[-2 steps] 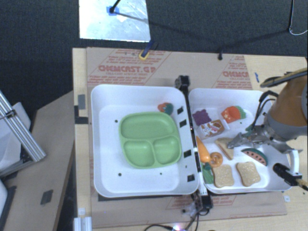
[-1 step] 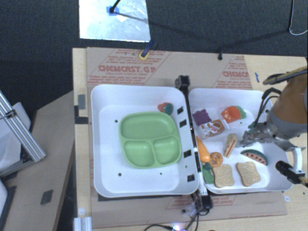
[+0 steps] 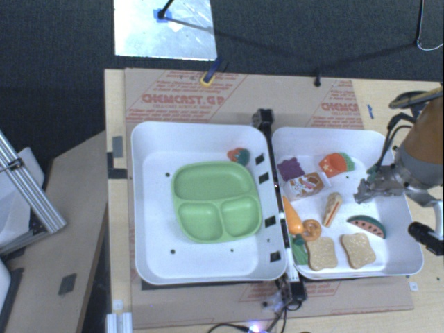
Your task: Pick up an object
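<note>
The gripper [image 3: 366, 189] hovered low over the right bin [image 3: 397, 252]; whether spread or pinched, I couldn't tell. Nearest prize: the watermelon slice [image 3: 366, 225], just below it in view, long axis running left-right.

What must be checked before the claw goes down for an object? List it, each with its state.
1. Claw over the right bin: ok.
2. Claw holding nothing: cannot tell.
3. Objects within the bin, such as the watermelon slice and hot dog: ok.
4. Hot dog apart from neighbours: ok.
5. Bread slices apart from each other: ok.
6. Carrot away from the bin wall: not ok, it lies along the divider.
</note>
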Robot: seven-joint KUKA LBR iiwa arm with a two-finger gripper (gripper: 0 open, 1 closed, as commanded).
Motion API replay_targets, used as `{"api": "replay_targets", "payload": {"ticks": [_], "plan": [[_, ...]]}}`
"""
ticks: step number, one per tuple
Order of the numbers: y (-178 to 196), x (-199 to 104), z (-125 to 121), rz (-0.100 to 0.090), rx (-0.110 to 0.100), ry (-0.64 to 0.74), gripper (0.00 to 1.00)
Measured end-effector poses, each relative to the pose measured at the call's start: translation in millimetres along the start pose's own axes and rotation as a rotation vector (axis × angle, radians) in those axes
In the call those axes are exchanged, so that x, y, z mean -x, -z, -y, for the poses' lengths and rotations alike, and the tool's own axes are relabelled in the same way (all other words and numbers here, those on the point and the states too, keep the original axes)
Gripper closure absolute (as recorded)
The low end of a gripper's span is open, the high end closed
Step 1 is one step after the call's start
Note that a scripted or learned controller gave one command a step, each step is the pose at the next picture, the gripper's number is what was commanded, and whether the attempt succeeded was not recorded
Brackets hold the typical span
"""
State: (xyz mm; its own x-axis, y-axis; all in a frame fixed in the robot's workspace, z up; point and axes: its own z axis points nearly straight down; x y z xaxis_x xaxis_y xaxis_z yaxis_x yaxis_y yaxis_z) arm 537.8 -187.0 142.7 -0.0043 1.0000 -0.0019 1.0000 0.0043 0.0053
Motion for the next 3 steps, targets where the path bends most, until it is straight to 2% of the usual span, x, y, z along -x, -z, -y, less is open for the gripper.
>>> {"api": "replay_targets", "payload": {"ticks": [1, 2, 3], "plan": [[60.8, -6.4, -6.9, 0.000, 0.002, 0.002, 1.00], [83.1, -6.2, -8.1, -0.001, -0.001, 0.001, 1.00], [91.2, -63.7, -15.0, -0.003, -0.002, 0.006, 1.00]]}}
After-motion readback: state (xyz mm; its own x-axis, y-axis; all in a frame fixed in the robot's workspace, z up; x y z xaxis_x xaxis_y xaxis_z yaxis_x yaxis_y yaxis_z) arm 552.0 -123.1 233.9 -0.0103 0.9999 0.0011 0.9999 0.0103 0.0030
